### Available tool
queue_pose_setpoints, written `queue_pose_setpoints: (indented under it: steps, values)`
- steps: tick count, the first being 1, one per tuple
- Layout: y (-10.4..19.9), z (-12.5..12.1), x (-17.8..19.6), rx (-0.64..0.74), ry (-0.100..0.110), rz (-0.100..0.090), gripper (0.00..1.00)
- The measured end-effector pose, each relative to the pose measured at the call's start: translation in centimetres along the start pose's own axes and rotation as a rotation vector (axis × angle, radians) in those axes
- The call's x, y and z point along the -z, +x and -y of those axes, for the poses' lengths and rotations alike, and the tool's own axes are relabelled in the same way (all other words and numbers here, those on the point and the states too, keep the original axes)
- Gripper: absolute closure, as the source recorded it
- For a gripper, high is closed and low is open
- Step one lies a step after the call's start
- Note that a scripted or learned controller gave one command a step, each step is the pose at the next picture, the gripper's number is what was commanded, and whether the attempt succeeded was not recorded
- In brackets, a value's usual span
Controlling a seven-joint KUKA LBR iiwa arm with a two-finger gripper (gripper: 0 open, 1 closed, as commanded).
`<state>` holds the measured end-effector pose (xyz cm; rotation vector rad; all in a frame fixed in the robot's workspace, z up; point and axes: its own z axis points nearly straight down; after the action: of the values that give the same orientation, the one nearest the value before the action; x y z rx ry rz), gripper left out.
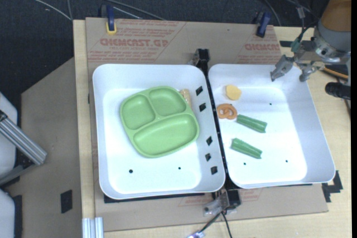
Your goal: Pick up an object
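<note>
Currently the hand point(290, 69) hangs open and empty over the right bin's point(301, 136) far corner, approach step only, well apart from the yellow piece point(233, 92), pretzel point(226, 111) and two green sticks point(251, 123); next it must lower over one.

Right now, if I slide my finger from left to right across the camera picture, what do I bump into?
Green divided plate → orange pretzel ring → upper green stick → the gripper, with its fingers spread open over the right bin's far edge.
</note>
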<state>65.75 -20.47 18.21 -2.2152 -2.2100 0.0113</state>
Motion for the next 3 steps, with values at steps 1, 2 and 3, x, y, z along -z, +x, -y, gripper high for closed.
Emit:
queue_pose_setpoints:
  steps: [1, 2, 3]
  values:
    - [0.0, -0.3, 0.8, 0.003, -0.014, 0.003, 0.0]
    - [0.5, 0.5, -4.1, 0.003, -0.008, 0.002, 0.0]
    - [0.6, 0.6, -9.4, 0.004, -0.007, 0.002, 0.0]
